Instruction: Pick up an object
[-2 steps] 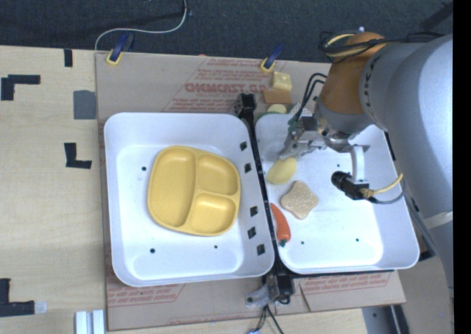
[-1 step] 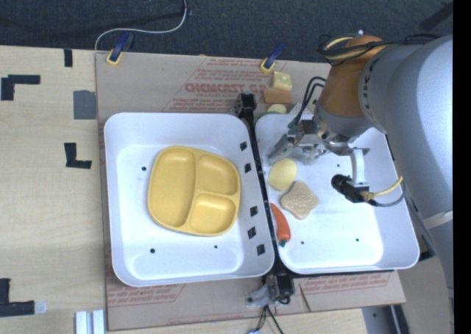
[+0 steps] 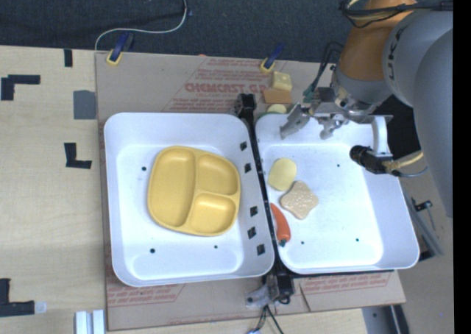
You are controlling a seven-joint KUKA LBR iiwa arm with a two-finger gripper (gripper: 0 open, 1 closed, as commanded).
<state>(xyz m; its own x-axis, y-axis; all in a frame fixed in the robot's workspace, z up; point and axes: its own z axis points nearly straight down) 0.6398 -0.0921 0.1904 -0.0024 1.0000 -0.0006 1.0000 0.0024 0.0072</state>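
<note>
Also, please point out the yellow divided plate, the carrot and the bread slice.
yellow divided plate (image 3: 193,190), camera view, centre ridge.
carrot (image 3: 281,225), camera view, middle of its body.
bread slice (image 3: 299,201), camera view, top face.

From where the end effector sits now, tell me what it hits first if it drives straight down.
Probably the bare floor of the right bin near its back wall. The end effector hangs above that corner, fingers spread, with nothing between them. Depth is uncertain.
</note>
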